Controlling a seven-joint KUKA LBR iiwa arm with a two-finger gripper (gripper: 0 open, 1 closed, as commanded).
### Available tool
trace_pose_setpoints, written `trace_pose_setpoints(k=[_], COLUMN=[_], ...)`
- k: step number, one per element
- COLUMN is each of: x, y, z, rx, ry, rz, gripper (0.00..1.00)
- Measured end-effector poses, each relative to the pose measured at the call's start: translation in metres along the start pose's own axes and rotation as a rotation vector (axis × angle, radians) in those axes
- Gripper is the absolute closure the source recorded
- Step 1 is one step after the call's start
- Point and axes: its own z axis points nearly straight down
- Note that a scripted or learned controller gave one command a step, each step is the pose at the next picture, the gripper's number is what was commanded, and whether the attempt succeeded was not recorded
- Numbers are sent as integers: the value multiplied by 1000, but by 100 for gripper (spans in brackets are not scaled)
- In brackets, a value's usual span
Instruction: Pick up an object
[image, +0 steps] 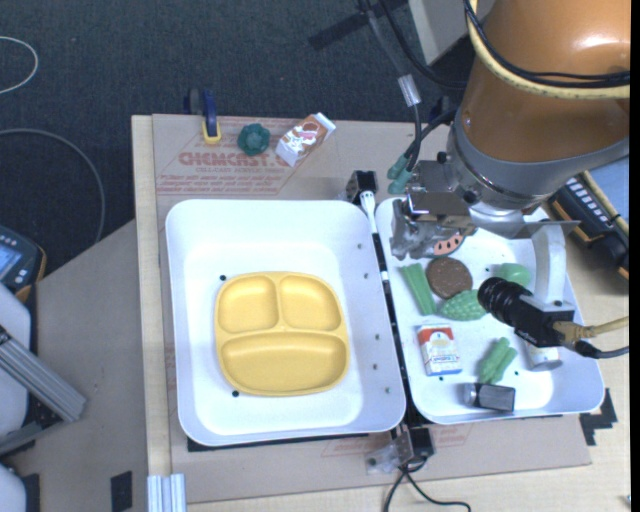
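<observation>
"CHEMCAST" on the brown board

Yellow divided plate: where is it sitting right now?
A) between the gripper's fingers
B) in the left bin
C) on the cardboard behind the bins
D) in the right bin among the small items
B: the yellow divided plate lies flat in the middle of the left bin, while the gripper is over the right bin with the small items.

2 white bins, 1 yellow tray, 1 red carton.
</observation>
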Motion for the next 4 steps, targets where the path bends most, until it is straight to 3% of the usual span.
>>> trace_pose_setpoints(k=[1,2,3,4], x=[13,66,64,65], y=[-3,0,0,0], z=[93,-23,-27,-37], rx=[19,-8,2,0], ry=[-2,6,1,2], rz=[4,-3,1,0], gripper=[100,100,100,100])
